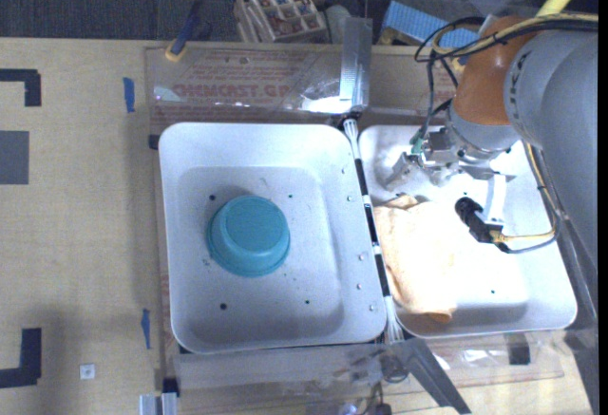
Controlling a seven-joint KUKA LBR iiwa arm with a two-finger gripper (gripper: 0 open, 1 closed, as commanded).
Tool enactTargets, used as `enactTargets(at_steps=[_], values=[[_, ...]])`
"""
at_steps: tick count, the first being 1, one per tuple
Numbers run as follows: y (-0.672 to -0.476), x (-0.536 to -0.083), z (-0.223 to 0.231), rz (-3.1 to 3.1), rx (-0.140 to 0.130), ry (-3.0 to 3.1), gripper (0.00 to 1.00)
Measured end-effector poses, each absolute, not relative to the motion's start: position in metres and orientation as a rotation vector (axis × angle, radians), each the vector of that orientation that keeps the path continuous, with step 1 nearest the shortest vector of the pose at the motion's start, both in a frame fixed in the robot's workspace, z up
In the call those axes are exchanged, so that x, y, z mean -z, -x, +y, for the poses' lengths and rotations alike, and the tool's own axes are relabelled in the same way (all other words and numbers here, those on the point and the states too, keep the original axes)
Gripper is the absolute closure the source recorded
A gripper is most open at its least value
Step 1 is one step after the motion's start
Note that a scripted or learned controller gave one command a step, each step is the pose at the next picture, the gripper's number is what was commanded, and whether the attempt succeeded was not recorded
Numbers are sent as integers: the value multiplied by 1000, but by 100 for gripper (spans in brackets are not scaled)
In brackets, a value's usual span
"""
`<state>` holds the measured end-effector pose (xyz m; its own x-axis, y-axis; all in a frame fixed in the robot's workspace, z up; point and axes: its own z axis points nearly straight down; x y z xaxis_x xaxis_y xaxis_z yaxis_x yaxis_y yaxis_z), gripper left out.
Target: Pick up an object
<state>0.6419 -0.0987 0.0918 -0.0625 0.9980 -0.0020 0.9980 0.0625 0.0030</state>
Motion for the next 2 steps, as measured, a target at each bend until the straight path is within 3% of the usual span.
enactTargets(at_steps=[1, 2], values=[[-668, -181, -153, 2293, -1, -2142, 0], [-606, -203, -124, 2176, 2, -2267, 0]])
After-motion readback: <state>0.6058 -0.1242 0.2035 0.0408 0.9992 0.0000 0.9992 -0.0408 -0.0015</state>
